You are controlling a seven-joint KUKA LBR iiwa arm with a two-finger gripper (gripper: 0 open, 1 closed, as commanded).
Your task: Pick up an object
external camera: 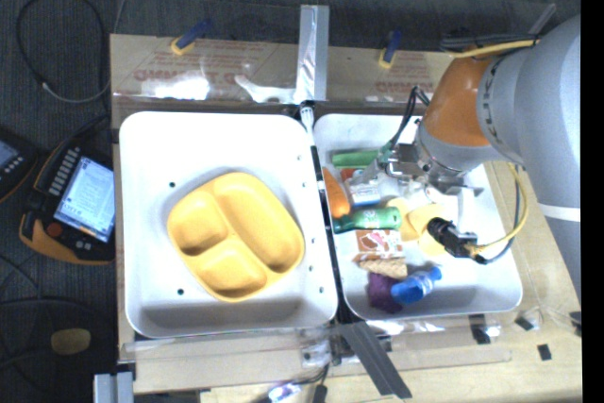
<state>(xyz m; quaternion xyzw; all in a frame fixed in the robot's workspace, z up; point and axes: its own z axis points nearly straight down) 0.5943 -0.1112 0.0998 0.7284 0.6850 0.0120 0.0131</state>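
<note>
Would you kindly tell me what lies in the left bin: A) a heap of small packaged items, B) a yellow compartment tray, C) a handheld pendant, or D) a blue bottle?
B: the yellow compartment tray lies alone in the left bin, while the small items crowd the right bin.

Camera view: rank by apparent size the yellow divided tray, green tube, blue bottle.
1. yellow divided tray, by far the largest
2. green tube
3. blue bottle, close to the tube, partly overlapped by neighbours, so the order is unsure
</note>
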